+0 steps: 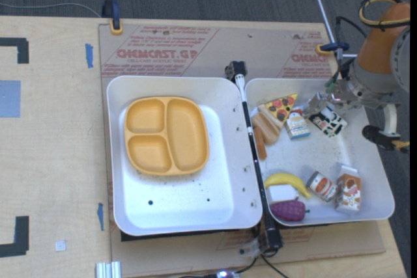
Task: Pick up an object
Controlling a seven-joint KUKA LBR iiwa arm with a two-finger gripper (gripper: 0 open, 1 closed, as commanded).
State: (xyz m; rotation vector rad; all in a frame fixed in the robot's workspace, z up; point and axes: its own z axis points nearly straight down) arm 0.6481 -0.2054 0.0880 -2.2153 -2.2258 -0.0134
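My gripper (328,120) hangs low over the far right part of the right bin (374,169), just right of a small white and blue carton (298,125). A pizza slice (281,105) and a hot dog (266,127) lie to the left of the carton. Nearer the front lie a banana (290,181), a white block (280,193), a purple grape bunch (287,209), a small can (320,185) and an orange juice carton (349,189). I see nothing lifted off the bin floor.
The left bin (130,205) holds a yellow divided plate (167,135). A black hinge bar (249,133) runs between the bins. The grey arm with its orange band (381,52) rises at the right edge, above the bin's far right corner.
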